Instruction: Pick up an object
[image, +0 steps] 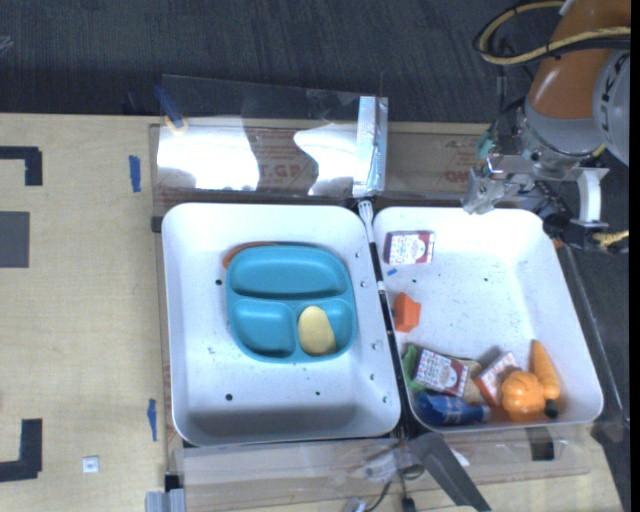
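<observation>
Resting in blue tray (262, 300): yellow lemon (316, 329)

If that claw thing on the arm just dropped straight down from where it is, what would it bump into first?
Probably the back rim of the right bin, or bare bin floor just inside it. The gripper hangs over that far edge, apart from the small packet further left. Depth is hard to judge from this slanted view.

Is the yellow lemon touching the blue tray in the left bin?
Touching. The camera view shows the yellow lemon lying inside the lower right compartment of the blue tray, resting against its surface with no gap visible.
</observation>
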